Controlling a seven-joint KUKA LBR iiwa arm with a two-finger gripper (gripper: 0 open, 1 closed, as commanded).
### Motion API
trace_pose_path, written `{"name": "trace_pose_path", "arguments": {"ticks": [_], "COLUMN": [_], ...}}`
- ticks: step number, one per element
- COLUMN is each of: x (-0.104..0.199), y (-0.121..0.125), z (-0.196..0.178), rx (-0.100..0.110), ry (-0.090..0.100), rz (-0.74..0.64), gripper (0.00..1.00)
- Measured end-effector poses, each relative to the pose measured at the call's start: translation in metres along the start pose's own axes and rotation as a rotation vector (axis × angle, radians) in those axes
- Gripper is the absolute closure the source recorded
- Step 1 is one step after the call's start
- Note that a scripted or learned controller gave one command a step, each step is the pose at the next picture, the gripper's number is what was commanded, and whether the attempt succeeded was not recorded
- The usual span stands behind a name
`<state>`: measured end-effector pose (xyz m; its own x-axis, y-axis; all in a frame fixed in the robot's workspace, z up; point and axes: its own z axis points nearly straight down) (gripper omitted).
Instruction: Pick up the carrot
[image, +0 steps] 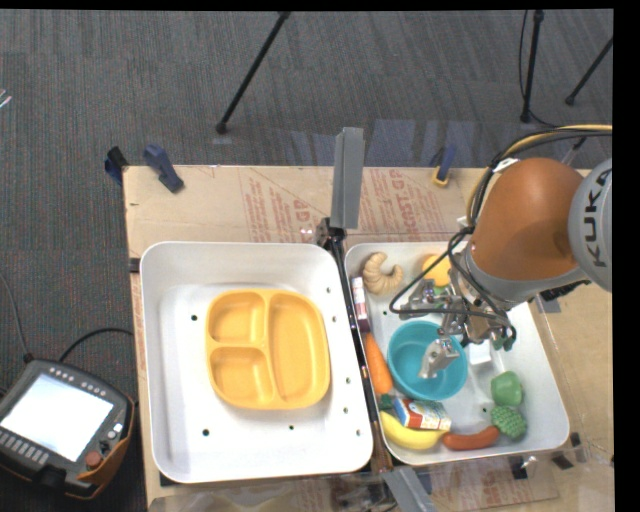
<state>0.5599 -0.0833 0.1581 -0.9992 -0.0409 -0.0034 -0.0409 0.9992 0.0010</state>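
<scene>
The big grey robot arm with the orange band (525, 225) says "KU" on its side, and the brown cardboard sheet on the table (250, 200) has red writing that looks upside down, maybe "RUSTIC". The long thin orange carrot (377, 365) lies along the left wall of the right white bin (545, 350), just beside the round blue bowl (428, 360). It looks light, stiff and smooth, so its middle seems best to grab, while the metal pincer (438, 357) hangs over the bowl, and I cannot tell if it is open.
</scene>
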Motion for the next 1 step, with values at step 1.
{"name": "trace_pose_path", "arguments": {"ticks": [1], "x": [-0.0005], "y": [0.0018], "z": [-0.0083], "rx": [-0.001], "ry": [0.001], "rz": [-0.005], "gripper": [1.00]}}
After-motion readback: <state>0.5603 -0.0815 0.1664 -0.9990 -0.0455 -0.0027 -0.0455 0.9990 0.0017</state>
